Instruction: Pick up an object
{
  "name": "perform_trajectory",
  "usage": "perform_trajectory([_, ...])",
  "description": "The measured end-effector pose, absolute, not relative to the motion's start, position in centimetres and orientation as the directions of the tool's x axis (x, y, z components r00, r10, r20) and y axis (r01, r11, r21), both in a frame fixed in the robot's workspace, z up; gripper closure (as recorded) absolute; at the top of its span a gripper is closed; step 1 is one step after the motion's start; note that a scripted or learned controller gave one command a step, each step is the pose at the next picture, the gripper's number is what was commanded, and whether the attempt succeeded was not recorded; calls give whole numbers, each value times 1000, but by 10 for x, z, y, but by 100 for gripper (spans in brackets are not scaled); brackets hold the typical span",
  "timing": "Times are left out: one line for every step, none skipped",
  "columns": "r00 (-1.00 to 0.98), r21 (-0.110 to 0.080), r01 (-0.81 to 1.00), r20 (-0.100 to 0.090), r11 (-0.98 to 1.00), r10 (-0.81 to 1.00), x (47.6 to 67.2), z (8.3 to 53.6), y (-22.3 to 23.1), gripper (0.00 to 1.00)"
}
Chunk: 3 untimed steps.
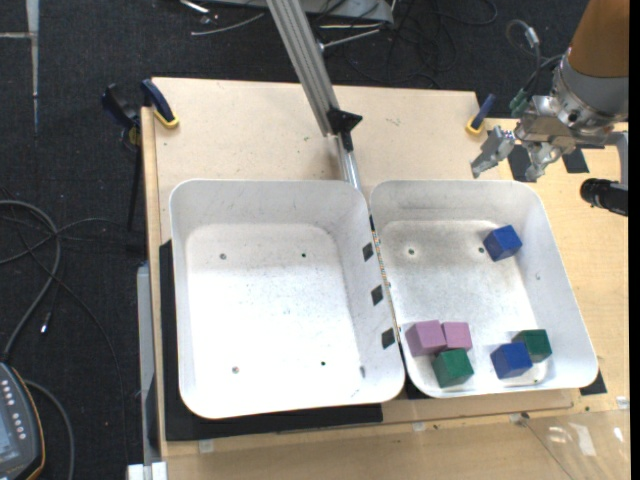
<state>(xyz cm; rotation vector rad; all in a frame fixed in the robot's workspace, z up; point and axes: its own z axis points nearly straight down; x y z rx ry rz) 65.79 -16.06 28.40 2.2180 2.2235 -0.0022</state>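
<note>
Camera view. Nearest the lens, along the front edge of the right bin [560,268]: a cluster of blocks. Two pink cubes [437,336] touching side by side; a green cube [453,367] just in front of them, touching or nearly so. To their right, a blue cube [511,359] pressed against a second green cube [535,344], both close to the front rim. Farther back, alone near the far right corner, another blue cube [502,242], well apart from the rest.

Left bin [190,268]: bare white floor, speckled.

Gripper [520,158] hangs above the bench past the far rim of the right bin, not over the bin floor. Fingers appear spread, with nothing between them.

Judgement: approach step, no grasp begun. Nearest candidate is the lone blue cube by the far corner; it stands free on all sides, so fingers could straddle it cleanly. Next move calls for travel forward over the rim, alignment above that cube, then descent. The front cluster looks harder: neighbours touching leave little room for fingers.
</note>
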Motion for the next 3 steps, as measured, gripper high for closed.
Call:
perform_trajectory([6,-9,1000,0,-6,1000,604,183,-211,0])
perform_trajectory([-4,-5,1000,4,4,1000,677,94,-219,0])
perform_trajectory([-4,0,1000,0,4,1000,667,96,-194,0])
